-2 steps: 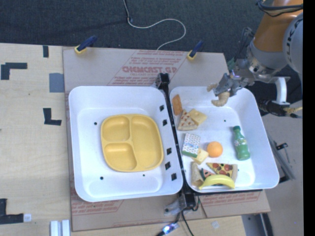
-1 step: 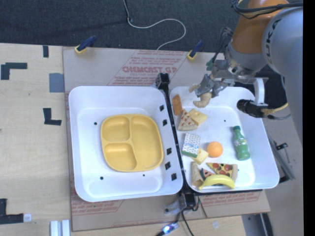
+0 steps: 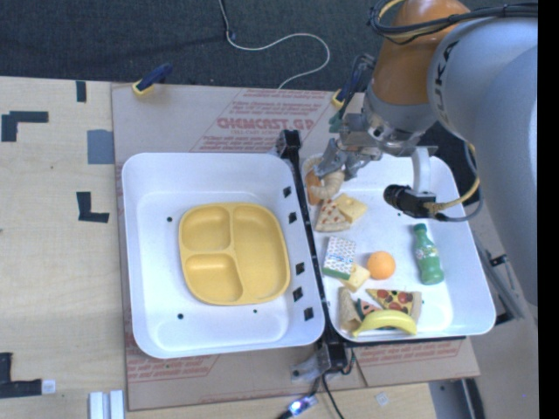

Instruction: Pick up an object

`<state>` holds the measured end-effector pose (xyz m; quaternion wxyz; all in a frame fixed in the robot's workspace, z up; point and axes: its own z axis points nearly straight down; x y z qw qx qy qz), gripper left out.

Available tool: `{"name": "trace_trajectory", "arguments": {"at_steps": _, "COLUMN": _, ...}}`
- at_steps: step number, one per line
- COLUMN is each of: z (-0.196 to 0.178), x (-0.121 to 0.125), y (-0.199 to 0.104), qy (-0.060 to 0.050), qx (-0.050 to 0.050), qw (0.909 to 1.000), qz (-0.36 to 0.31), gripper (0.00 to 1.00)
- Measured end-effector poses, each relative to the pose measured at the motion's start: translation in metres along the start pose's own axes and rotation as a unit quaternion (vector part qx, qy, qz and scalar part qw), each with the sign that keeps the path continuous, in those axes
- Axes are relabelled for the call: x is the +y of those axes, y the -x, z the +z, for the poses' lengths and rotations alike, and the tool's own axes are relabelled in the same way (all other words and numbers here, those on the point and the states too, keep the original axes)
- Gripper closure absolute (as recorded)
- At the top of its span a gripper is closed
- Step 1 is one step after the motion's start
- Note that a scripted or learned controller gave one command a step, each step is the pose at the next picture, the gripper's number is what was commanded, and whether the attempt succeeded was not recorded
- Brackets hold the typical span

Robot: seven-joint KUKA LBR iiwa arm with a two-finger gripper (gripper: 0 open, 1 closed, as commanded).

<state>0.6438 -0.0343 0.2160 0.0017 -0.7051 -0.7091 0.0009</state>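
Toy foods (image 3: 377,265), smooth plastic, lie jumbled beneath the metal hand (image 3: 336,166), whose grip I cannot tell.

Yellow divided plate (image 3: 234,253), orange ball (image 3: 381,264), green bottle (image 3: 427,255), yellow banana (image 3: 385,322), white bins (image 3: 144,234).

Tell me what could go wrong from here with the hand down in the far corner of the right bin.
1. The hand is close to the divider wall; it may scrape or catch on it.
2. The tan food piece beneath it touches the cracker wedge and cheese slice, so a grab could drag neighbours or slip.
3. The arm hides the grip, so a miss may go unnoticed.
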Motion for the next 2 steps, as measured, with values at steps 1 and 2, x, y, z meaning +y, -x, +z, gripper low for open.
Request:
{"name": "trace_trajectory", "arguments": {"at_steps": 1, "z": -0.013, "x": -0.011, "y": -0.052, "qy": 0.001, "qx": 0.001, "qw": 1.0000, "qz": -0.001, "gripper": 1.00}}
{"name": "trace_trajectory", "arguments": {"at_steps": 2, "z": -0.018, "x": -0.031, "y": -0.107, "qy": 0.000, "qx": 0.001, "qw": 1.0000, "qz": -0.001, "gripper": 1.00}}
